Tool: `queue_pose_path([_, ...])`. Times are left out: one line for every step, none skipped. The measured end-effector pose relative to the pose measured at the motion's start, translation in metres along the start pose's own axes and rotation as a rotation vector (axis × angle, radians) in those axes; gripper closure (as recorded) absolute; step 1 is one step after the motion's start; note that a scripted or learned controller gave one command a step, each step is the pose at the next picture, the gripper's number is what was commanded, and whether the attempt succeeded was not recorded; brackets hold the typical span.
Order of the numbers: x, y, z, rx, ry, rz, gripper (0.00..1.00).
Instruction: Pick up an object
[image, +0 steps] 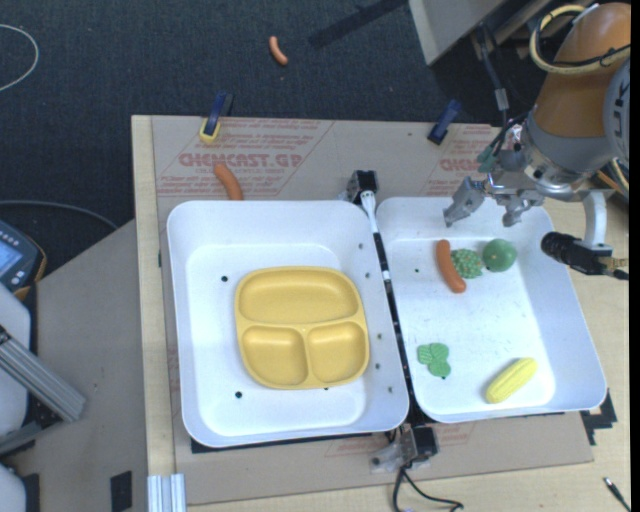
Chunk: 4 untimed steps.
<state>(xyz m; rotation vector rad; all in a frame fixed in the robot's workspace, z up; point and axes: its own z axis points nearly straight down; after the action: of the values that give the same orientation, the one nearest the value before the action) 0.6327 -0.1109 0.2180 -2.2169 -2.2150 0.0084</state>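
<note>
The right bin (560, 330) holds an orange carrot (449, 266), a green bumpy piece (467, 263) beside it, a green ball (499, 255), a small green leafy piece (434, 359) and a yellow corn cob (510, 380). My gripper (490, 203) hangs over the bin's far edge, above and slightly behind the carrot and ball. Its two fingers (461, 204) are spread apart with nothing between them.
The left bin (200, 330) holds a yellow three-compartment plate (300, 326). An orange sausage-shaped toy (229, 181) lies on the cardboard behind the left bin, another (278, 50) on the dark floor. Blue clamps (213, 118) sit at the board's far edge.
</note>
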Motion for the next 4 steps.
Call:
queue_pose_path([0.000,0.002,-0.004,-0.008,-0.001,-0.001,0.00])
queue_pose_path([0.001,-0.001,0.059,-0.002,0.000,0.000,0.00])
queue_pose_path([0.006,-0.007,0.121,-0.002,0.000,-0.001,0.00])
queue_pose_path([0.005,-0.005,0.129,-0.011,-0.004,0.000,0.00])
